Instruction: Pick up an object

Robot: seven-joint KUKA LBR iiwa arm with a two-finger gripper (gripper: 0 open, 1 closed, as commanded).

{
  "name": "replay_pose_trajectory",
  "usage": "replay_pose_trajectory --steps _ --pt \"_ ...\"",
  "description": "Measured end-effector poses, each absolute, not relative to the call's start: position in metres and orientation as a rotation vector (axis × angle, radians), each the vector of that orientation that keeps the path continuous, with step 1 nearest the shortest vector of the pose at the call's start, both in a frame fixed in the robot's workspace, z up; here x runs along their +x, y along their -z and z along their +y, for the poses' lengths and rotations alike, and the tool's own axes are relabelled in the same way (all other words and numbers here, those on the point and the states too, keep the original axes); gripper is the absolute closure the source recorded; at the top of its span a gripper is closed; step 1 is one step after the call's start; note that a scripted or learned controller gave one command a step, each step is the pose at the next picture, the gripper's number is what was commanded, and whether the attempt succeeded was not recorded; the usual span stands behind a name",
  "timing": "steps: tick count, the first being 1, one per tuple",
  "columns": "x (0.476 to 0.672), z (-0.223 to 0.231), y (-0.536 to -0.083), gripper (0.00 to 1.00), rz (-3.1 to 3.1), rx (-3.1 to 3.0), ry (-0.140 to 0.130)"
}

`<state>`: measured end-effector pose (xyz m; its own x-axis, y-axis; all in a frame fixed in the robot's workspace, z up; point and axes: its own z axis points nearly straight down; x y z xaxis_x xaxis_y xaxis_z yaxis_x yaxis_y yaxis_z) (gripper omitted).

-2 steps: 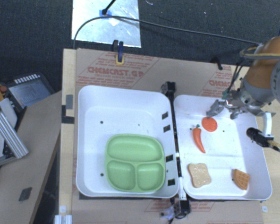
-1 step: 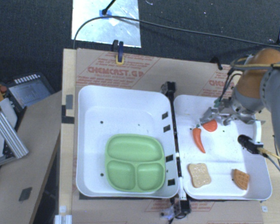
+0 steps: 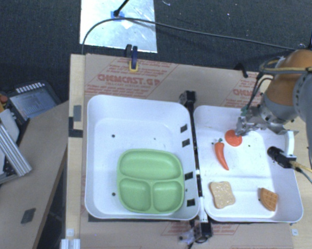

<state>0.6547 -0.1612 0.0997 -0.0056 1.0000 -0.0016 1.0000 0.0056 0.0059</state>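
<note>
So the gripper [image 3: 240, 130] sits low over the tomato [image 3: 233, 138] near the right bin's [image 3: 285, 211] back wall; can't tell its finger state. Bare floor surrounds it. Just beside, the carrot [image 3: 221, 154] runs front-to-back, green top pointing away, toast [image 3: 222, 194] farther forward.

A single fixed camera looked down on the bench [image 3: 75, 158] from above at a slant, far enough back to take in both white bins whole. The left bin [image 3: 99, 144] sat near the middle of the picture, the right bin [image 3: 286, 187] toward its right side. Dark floor lay along the top edge, and a neighbouring table [image 3: 31, 182] showed at the left. The arm [image 3: 300, 88] entered from the right.
</note>
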Motion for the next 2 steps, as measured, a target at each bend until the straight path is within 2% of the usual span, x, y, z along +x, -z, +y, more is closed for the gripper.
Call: replay_pose_trajectory --steps 2 --pt "0.657 -0.164 -0.204 1.0 2.218 2.214 -0.007"
